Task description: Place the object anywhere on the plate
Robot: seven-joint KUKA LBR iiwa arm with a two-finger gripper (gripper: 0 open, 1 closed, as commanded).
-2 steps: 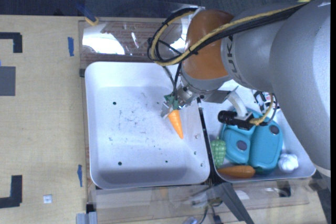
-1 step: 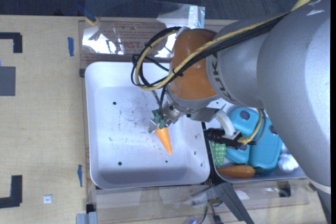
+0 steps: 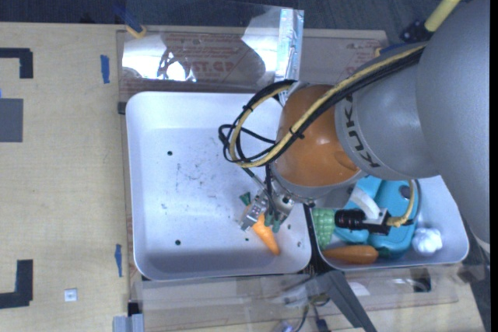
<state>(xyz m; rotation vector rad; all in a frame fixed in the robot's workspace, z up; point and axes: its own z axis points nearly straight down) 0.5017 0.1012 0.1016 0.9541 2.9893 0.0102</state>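
Gripper (image 3: 263,215) low in the left bin (image 3: 171,167), right at the orange carrot (image 3: 268,237); finger state impossible to tell; blue plate (image 3: 389,202) at three o'clock, right bin.

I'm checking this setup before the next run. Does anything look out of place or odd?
Nothing looks spilled or broken. The carrot lies tilted in the left bin, under the gripper, while the other items crowd the right bin.

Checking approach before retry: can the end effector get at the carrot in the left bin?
Probably yes. The end effector sits right above the carrot, and no other object in the left bin crowds it.
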